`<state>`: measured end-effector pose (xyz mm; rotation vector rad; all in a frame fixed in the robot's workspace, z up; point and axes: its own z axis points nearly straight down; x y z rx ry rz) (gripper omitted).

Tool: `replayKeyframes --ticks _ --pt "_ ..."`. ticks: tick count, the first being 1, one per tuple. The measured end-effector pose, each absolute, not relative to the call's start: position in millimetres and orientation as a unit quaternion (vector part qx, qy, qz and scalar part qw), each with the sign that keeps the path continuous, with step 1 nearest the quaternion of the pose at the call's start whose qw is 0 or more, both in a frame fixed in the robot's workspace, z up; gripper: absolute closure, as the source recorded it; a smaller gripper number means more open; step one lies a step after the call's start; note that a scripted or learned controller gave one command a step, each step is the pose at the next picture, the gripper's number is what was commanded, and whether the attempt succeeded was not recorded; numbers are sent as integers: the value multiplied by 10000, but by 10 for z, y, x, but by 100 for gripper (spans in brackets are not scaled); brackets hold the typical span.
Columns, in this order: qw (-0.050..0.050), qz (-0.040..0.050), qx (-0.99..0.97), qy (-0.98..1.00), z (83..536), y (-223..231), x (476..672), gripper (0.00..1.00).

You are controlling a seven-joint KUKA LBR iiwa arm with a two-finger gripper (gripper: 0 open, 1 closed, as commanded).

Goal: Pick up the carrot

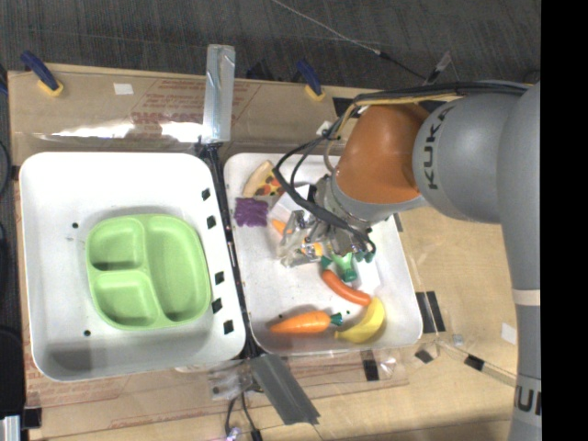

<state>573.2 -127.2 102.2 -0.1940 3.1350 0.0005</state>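
Two white bins sit side by side on the bench (110, 108), which is covered in brown cardboard with clear plastic sheet and tape over its far part; blue clamps (41, 72) pin the far edge, and a strip of silver tape (219, 95) runs up from the seam between the bins. Beyond the bench the floor (110, 7) is dark grey carpet with a thin cable across it. Left bin (46, 182) holds a green divided tray (147, 269), three compartments, lying flat. Right bin (397, 274) holds the clutter: carrot (299, 322) lying near the front wall, orange body with its green top pointing right, just beside a yellow banana (365, 323) in the front right corner. A second orange-red piece with a green end (344, 286) lies tilted just behind them. Purple item (250, 212) sits near the left wall, a pizza slice toy (262, 182) in the far left corner. Arm (459, 159) comes in from the right, orange band above the wrist over the far half of the right bin. Tool (299, 237) hangs over mid bin, well apart from the carrot; cannot tell how its jaws are set, cables and glare muddle that area.
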Motion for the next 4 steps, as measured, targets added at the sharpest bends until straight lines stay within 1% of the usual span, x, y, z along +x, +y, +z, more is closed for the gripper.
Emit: replayKeyframes --ticks 1,2,3,4 --pt "48 -16 -490 9988 2098 -1224 5591 100" --pt "7 -4 -1500 9887 2482 -1042 4847 100" --pt "31 -23 -2661 9639 3493 -1409 4911 100" --pt "-12 11 -3485 9373 2650 -1874 5167 100"
